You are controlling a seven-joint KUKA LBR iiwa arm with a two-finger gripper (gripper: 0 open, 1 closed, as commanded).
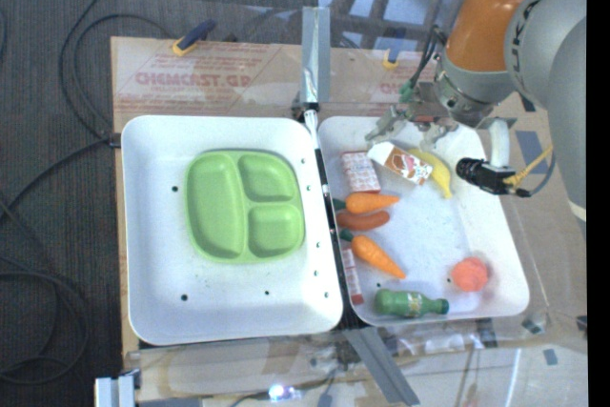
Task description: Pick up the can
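Camera view: gripper hanging over right bin's far end, can not grasped

Lying at the right bin's far-left corner: small red-and-white can, just beside the divider. Crowding it: white carton and banana to its right, carrot touching its near end. Hovering above carton and banana: gripper, fingers spread, gripping nothing. Sitting nearer the camera: second carrot, green bottle, orange ball. Resting in the left bin: green tray.
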